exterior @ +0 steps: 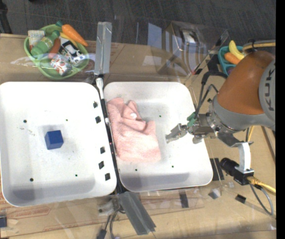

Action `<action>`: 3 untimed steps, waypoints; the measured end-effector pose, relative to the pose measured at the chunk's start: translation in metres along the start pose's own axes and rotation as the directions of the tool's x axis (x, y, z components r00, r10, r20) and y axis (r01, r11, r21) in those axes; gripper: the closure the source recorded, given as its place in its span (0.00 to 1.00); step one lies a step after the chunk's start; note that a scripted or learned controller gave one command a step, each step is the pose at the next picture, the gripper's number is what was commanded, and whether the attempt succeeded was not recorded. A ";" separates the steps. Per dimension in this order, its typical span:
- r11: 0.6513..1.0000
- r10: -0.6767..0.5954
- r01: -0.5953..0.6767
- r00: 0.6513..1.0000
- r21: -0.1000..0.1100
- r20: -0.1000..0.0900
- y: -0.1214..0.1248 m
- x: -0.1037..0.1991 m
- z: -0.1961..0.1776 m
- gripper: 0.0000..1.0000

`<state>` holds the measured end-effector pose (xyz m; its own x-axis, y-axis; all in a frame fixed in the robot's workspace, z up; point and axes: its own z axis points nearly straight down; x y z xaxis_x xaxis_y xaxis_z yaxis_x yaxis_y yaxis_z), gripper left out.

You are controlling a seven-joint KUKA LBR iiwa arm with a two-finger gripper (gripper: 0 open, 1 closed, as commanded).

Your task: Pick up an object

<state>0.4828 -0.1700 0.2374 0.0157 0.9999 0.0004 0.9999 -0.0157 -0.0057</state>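
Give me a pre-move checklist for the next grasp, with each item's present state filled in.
1. Target in reach: pink cloth lies crumpled in the right bin, left of the gripper: ok.
2. Gripper over the right bin: ok.
3. Gripper carrying nothing: ok, nothing shows at its tip.
4. Finger opening: cannot tell.
5. Path to the cloth: bare bin floor between: ok.
6. Alternative target: blue cube sits in the left bin, across the divider: not ok for a short move.

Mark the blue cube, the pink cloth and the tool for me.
blue cube [54, 139]: camera view, on its top face, in the left bin.
pink cloth [132, 132]: camera view, on its crumpled middle, in the right bin.
tool [174, 133]: camera view, at its fingertips, over the right bin.
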 end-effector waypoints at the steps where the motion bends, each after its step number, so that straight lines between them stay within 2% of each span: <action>1: 0.999 -0.052 0.052 0.999 0.001 0.000 0.047 0.023 0.071 0.00; 2: 0.996 -0.084 0.084 0.996 -0.005 0.000 0.040 0.017 0.145 0.00; 3: 0.996 -0.089 0.089 0.996 -0.004 0.000 0.040 0.017 0.135 1.00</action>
<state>0.5225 -0.1536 0.1025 -0.0732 0.9973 0.0013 0.9973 0.0732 -0.0014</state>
